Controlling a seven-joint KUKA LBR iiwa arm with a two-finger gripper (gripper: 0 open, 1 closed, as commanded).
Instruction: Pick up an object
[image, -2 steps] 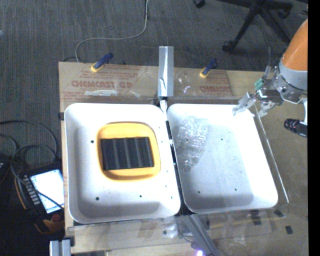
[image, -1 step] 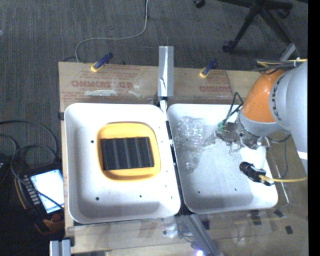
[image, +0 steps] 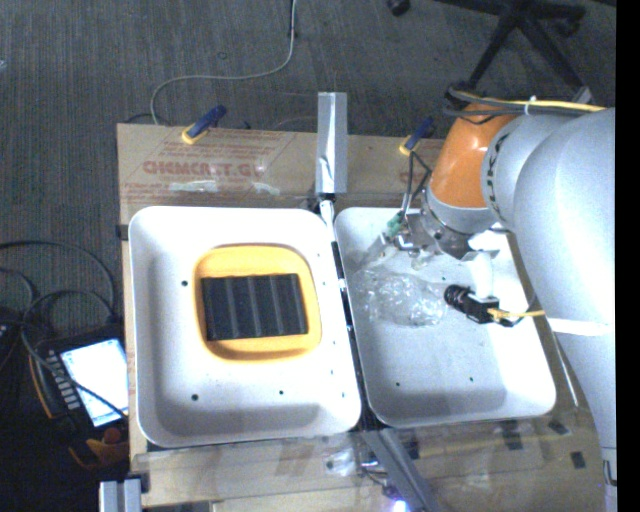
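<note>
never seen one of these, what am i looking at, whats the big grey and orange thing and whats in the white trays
This is one picture from a camera fixed above a bench, looking down at a slant. The big grey shape with the orange band is a robot arm reaching in from the right. Its grasping part, the end effector, is over the far side of the right bin. The left bin holds a yellow tray-like object with a black ribbed middle. The right bin holds crumpled clear plastic, just below the end effector. Whether anything is held cannot be told from this view.
</note>
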